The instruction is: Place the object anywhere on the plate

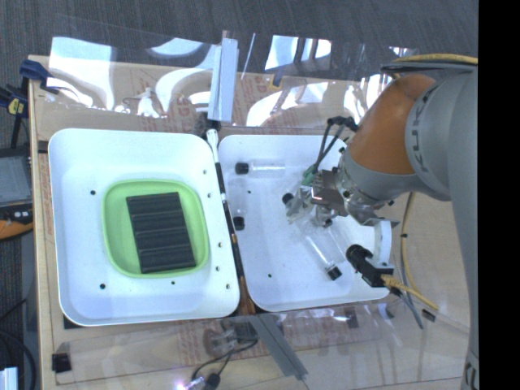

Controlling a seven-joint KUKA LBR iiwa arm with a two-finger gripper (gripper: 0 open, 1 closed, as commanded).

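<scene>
Camera view looks down on a brown tabletop [122,352] carrying two white bins. No brand, label or writing can be read anywhere. From the right, the grey arm [431,136] with its orange band reaches over the right bin [268,275]. Left of it, the left bin [73,242] holds a green plate [114,218], and a dark ribbed block [161,232] lies flat on the plate's middle. The hand [313,201] hangs low in the right bin; whether its fingers are apart or together cannot be told. Just near of it lies a clear tube [322,256] with a dark end.
</scene>
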